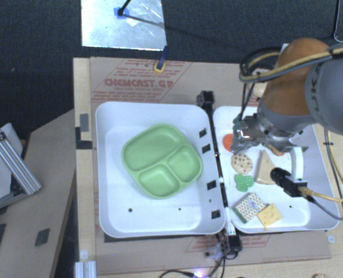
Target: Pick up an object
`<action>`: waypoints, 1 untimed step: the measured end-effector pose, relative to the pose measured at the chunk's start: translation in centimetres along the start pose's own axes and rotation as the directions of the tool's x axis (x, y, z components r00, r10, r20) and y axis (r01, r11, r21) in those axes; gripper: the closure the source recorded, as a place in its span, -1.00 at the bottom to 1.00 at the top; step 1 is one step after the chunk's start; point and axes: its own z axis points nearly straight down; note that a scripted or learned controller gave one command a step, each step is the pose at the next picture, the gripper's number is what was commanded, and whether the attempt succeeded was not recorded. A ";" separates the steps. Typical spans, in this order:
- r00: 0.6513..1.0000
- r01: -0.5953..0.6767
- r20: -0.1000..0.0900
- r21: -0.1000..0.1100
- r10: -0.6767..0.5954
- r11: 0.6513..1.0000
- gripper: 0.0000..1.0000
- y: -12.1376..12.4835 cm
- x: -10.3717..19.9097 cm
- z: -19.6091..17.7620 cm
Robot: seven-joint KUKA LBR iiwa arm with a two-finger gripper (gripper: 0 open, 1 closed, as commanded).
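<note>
So the gripper (241, 145) hangs over the right bin (316, 213); can't tell its state. A cookie (241, 164) lies just below it, a red piece (228, 142) beside it.

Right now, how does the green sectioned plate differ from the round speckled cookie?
The green plate is far bigger than the cookie. The plate is plain pale green with three compartments; the cookie is tan, speckled, flat. The plate lies alone in the left bin; the cookie sits among small items in the right bin.
</note>
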 end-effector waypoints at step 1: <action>1.000 0.003 0.000 -0.002 -0.003 1.000 1.00 0.7 0.1 0.1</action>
